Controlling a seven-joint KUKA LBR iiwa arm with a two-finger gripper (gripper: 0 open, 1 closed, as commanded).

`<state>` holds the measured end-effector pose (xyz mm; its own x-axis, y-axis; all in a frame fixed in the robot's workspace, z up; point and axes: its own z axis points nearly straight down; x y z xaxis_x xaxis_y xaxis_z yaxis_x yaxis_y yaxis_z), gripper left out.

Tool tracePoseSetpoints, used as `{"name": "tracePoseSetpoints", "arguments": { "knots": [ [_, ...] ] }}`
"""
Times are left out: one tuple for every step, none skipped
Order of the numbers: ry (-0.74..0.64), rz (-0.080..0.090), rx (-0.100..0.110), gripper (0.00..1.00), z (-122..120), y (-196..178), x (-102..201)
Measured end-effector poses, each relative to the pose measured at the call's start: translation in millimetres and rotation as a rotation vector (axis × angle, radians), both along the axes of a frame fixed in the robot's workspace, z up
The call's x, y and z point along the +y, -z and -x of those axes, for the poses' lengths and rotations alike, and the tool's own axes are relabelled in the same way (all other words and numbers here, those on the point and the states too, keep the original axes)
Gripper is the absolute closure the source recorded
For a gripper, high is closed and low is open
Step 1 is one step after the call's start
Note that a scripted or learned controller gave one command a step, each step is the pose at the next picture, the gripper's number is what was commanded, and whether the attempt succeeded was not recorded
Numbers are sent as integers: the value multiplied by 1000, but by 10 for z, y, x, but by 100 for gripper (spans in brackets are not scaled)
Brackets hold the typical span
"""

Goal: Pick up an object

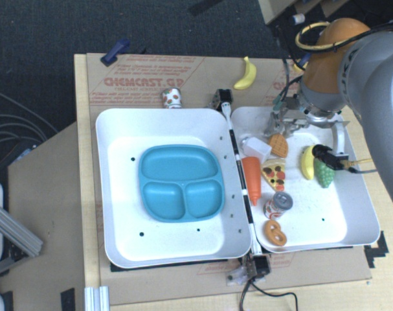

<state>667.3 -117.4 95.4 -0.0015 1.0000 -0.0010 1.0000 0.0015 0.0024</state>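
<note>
The right bin [351,229] holds several toy foods: an orange carrot [251,179], a pizza slice [274,175], a small grey can [281,203], a pretzel [274,233], a yellow fruit [307,162], a green bumpy piece [324,172], a white block [256,148] and an orange waffle-like piece [279,146]. My gripper [277,125] hangs low over the far left part of this bin, just above the waffle-like piece. The arm's grey and orange body covers the bin's far right corner.
The left bin [112,173] carries a blue divided plate [180,182]. On the cardboard behind the bins lie a toy banana [246,75], a small patterned cup [172,97] and a blue item [114,52]. A black divider clip [223,98] sits between the bins.
</note>
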Motion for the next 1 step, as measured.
{"name": "tracePoseSetpoints", "arguments": {
  "knots": [
    [0,-2,0,100,195,-1171,644]
  ]
}}
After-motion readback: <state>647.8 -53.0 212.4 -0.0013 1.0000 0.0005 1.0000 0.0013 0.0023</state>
